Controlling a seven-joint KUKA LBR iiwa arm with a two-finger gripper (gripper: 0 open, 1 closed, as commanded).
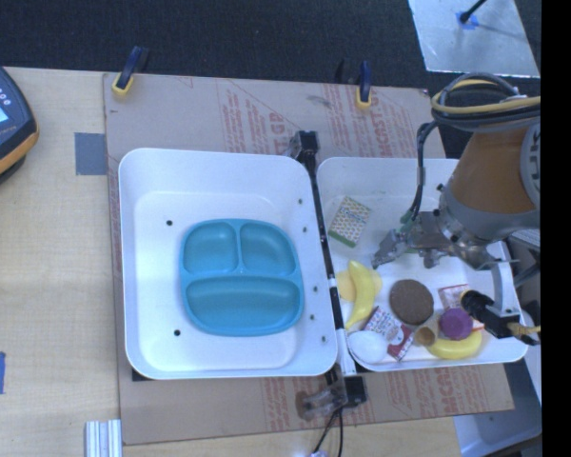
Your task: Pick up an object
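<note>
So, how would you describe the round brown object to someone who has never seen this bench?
Look at the right white bin, the one crowded with small items. Near its front, a flat round brown disc lies between a yellow banana on its left and a small purple ball on its right. It is the only brown, coin-shaped thing there.

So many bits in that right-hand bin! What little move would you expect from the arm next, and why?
Probably a short drop straight down toward the brown disc. The pincer hangs just above the cluttered right bin with nothing seen between its fingers, and the disc lies flat just below it, beside the yellow banana.
</note>
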